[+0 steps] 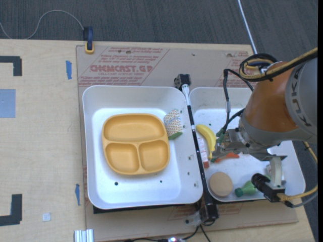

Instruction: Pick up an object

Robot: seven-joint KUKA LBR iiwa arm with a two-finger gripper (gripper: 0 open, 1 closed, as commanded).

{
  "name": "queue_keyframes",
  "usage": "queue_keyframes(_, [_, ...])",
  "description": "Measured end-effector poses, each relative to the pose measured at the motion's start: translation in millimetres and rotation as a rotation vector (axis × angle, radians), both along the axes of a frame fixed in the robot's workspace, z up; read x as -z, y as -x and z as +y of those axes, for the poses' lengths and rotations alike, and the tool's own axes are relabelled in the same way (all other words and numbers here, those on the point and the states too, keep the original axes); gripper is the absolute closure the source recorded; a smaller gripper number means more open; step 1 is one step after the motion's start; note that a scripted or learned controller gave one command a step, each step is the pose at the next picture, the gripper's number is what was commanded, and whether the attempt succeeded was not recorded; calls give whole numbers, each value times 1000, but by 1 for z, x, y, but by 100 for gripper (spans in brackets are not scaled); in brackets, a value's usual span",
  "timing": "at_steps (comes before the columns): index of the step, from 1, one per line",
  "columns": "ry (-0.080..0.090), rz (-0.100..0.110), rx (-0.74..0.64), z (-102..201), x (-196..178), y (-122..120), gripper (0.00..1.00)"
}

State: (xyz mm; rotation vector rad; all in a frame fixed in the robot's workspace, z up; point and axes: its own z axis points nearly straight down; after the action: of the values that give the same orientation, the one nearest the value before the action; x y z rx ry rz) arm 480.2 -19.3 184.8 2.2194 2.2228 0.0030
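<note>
we see the arm (275,105) reaching into the right bin (298,185), its pincer (222,150) low beside a banana (207,136) and over a small orange-red piece (229,156); whether it is released or clenched we cannot tell. a tan ball (220,184) and a green object (246,188) lie near the bin's front wall, while the left bin (96,150) holds a yellow divided plate (135,143).
</note>
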Motion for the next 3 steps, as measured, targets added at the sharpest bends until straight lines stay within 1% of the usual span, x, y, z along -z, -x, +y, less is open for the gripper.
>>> queue_keyframes(1, [3, 0, 2, -44, 0, 1, 100])
queue_keyframes(2, [2, 0, 2, -44, 0, 1, 0])
queue_keyframes(3, [1, 1, 1, -73, 90, 1, 0])
